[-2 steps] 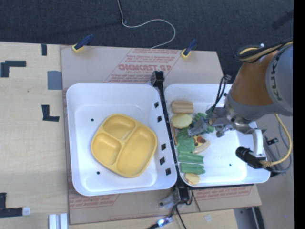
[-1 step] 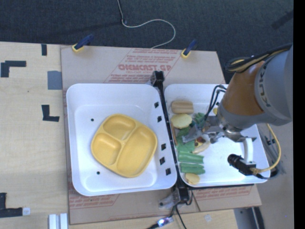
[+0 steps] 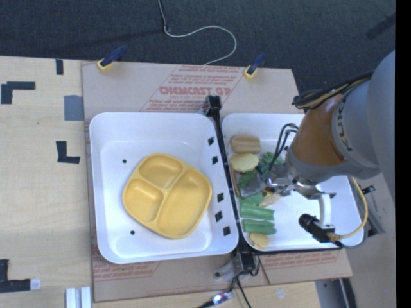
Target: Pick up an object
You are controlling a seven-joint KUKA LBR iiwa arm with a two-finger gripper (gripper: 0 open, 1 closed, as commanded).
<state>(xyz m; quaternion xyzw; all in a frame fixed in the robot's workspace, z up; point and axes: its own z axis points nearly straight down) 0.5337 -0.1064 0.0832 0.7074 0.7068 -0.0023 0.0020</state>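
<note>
The gripper (image 3: 264, 186) is low over the left part of the right bin (image 3: 340, 236), among a heap of small food-shaped pieces; whether it is wide, narrow or holding anything I cannot tell. At 6 o'clock from it lie green bean-like sticks (image 3: 257, 218), long axes running 9 to 3 o'clock; at 12 o'clock sit a yellow rounded piece (image 3: 244, 162) and a tan bun-shaped piece (image 3: 246, 144); the left bin (image 3: 109, 172) holds a yellow divided plate (image 3: 168, 194).

A yellow divided plate (image 3: 167, 195) lies in the left bin (image 3: 106, 172), play food (image 3: 257, 220) in the right.
</note>
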